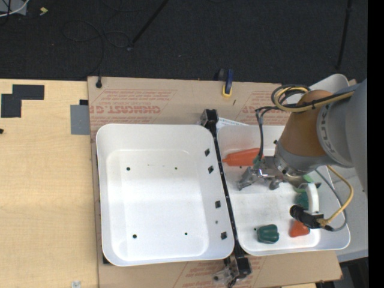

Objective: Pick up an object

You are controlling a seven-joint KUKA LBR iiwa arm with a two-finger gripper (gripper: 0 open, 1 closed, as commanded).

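A grey robot arm lowers its tool (259, 177), fingers spread wide and holding nothing, into the right bin (336, 242), poised for a grab just below an orange object (241, 157); a green object (267, 233) lies nearer the camera.

- We see two bins, left (159, 191) and right (273, 221), of smooth white plastic with a soft sheen.
- Under them we make out matt brown cardboard (156, 98) with faded red print.
- The desk (42, 191) at the left of the frame looks like pale, matt wood.
- We read the gripper (259, 177) as dull grey metal.
- The green object (267, 233) at lower right looks like glossy plastic.
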